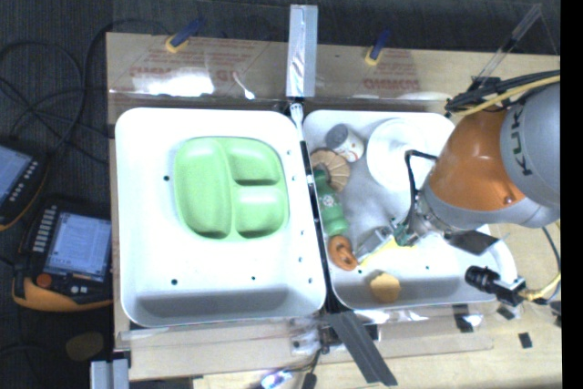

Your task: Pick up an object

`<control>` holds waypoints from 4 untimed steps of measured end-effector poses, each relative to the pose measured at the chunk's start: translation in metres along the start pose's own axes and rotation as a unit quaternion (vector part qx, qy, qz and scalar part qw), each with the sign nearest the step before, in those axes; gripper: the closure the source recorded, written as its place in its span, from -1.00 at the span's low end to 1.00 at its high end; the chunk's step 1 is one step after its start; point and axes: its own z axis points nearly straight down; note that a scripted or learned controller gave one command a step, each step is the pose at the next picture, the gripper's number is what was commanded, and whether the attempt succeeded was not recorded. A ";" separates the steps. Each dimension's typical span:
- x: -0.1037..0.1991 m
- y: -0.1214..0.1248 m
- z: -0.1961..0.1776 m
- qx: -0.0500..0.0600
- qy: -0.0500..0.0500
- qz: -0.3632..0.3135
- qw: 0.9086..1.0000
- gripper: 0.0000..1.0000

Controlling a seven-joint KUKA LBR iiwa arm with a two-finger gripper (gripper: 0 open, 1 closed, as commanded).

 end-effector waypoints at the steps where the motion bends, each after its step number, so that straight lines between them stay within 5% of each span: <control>1: 0.020 0.001 0.000 0.000 0.000 0.041 0.999 -1.00; 2: 0.021 0.001 -0.009 0.000 0.002 0.040 0.999 1.00; 3: -0.001 -0.015 -0.004 0.007 0.007 0.042 0.999 1.00; 4: -0.001 -0.015 -0.003 0.008 0.007 0.041 0.999 -1.00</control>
